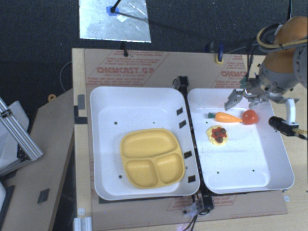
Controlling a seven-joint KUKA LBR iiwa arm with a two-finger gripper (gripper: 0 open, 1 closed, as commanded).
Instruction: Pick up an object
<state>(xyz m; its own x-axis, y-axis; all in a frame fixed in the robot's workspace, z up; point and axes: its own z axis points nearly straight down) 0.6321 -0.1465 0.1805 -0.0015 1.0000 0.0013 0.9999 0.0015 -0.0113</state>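
gripper (239, 99) above carrot (227, 117); tomato (249, 116) beside; perhaps pizza (218, 134) near

We look down at a slant from one fixed camera above the bench (144, 61), far enough back to take in both white bins: the left bin (103, 129) and the right bin (269, 167).
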